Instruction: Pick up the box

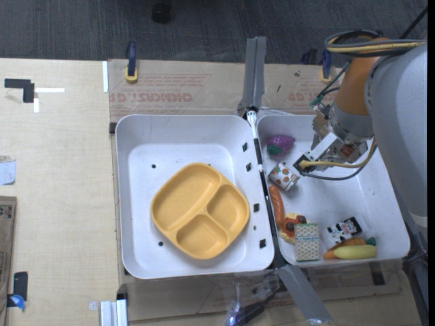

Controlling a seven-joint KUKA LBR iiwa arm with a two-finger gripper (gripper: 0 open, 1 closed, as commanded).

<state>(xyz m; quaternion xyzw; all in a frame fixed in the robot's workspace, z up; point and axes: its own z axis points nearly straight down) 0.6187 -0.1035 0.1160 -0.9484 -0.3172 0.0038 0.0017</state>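
Observation:
A small white box with coloured dots (284, 176) lies tilted near the left wall of the right bin (391, 189). A flat green box (306, 241) rests near that bin's front edge. My gripper (327, 143) hangs over the back part of the right bin, up and to the right of the dotted box and apart from it. Nothing shows held in it.
A yellow divided plate (199, 210) lies in the left bin (136, 182). The right bin also holds a purple toy (279, 143), an orange sausage-like piece (275, 206), a black-and-white item (344, 229) and a yellow banana (354, 251) at the front right.

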